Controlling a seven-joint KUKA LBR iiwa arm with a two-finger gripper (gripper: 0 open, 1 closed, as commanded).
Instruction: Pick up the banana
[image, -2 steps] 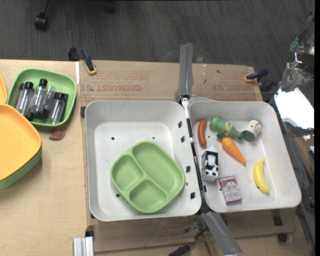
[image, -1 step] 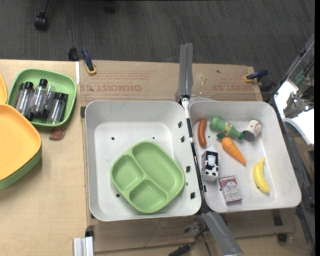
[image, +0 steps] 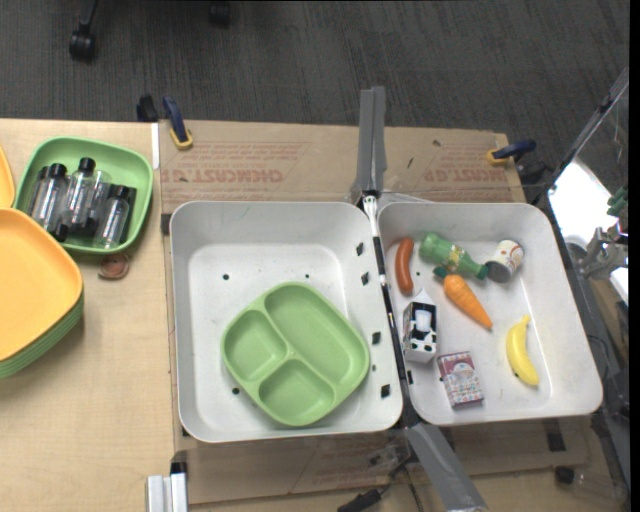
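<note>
The yellow banana lies in the right white bin, close to its right wall, running from upper left to lower right. Nothing covers it. To its upper left lies an orange carrot, a short gap away. A small pink box lies to the banana's lower left.
The right bin also holds a red sausage, a green bottle, a small white can and a cow-patterned carton. In the left bin is a green divided plate. Orange plates and a green tray of bottles stand at far left.
</note>
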